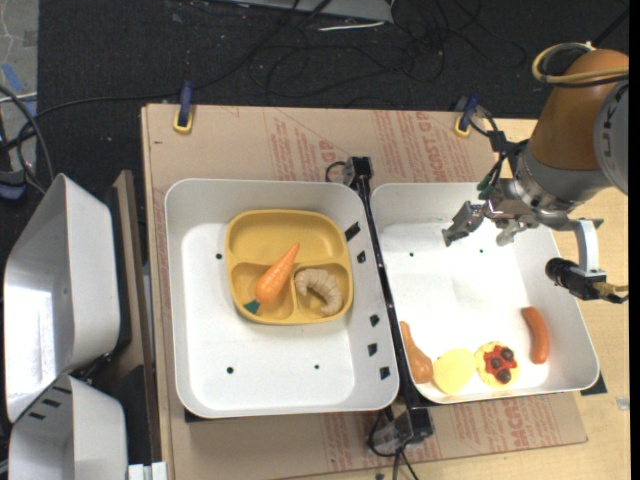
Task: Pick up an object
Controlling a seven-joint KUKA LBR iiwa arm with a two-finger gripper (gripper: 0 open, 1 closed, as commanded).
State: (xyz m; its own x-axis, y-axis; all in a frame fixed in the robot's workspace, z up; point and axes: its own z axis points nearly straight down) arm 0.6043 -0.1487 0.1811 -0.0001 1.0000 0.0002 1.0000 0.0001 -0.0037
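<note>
My gripper (485, 225) hangs over the far part of the right bin (470, 288), its two dark fingers spread open with nothing between them. Along that bin's near edge lie an orange drumstick-shaped piece (415, 354), a yellow round piece (454, 369), a small pizza-like piece with red and dark toppings (496, 362) and a red-orange sausage (538, 334). In the left bin (200, 368) stands a yellow divided plate (250, 238) holding a carrot (277, 273) and a pale shrimp-like piece (321, 289). All toys lie well apart from the gripper.
The bins sit on a cardboard sheet (270, 133) held by yellow clamps (182, 120) at the back. Cables run across the dark floor behind. White bin shapes (60, 278) stand at the far left. A black fitting (575, 276) sticks out beside the arm at the right bin's rim.
</note>
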